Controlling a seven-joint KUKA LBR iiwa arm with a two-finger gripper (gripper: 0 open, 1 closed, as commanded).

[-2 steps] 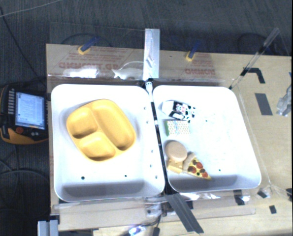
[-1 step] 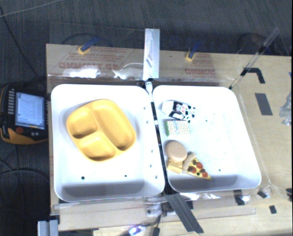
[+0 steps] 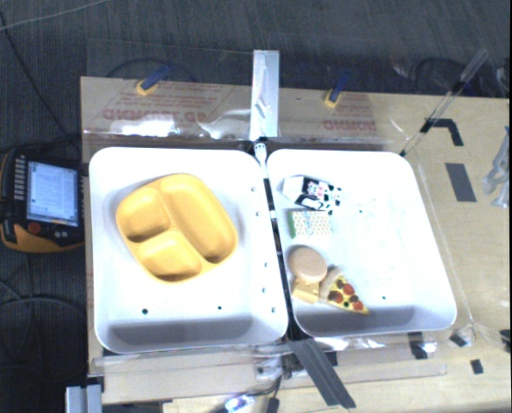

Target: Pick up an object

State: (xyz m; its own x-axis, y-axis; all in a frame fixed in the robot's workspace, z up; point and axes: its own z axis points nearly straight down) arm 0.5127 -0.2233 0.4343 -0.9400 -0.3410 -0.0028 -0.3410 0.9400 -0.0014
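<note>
Camera view gives us 2 shallow white bins: the left bin (image 3: 109, 317) has a yellow divided plastic tray (image 3: 176, 225), and the right bin (image 3: 410, 291) has a toy pizza slice (image 3: 346, 294), round tan disc (image 3: 307, 262), green-dotted packet (image 3: 311, 224) and black-and-white toy (image 3: 314, 193) along its left wall.

Two shallow white bins sat side by side on the wooden surface (image 3: 479, 256). The left bin (image 3: 109, 317) held a yellow divided tray (image 3: 176, 225), lying at a tilt across its middle. In the right bin (image 3: 410, 256), four small things clustered along the left wall: a black-and-white patterned piece (image 3: 314, 193) farthest back, a pale green dotted packet (image 3: 311, 223) just in front of it, then a round tan toy bun (image 3: 307, 263), and a toy pizza slice (image 3: 343, 294) touching the bun at the front. A handheld pendant with a lit screen (image 3: 47, 198) lay on the floor left of the surface.
</note>
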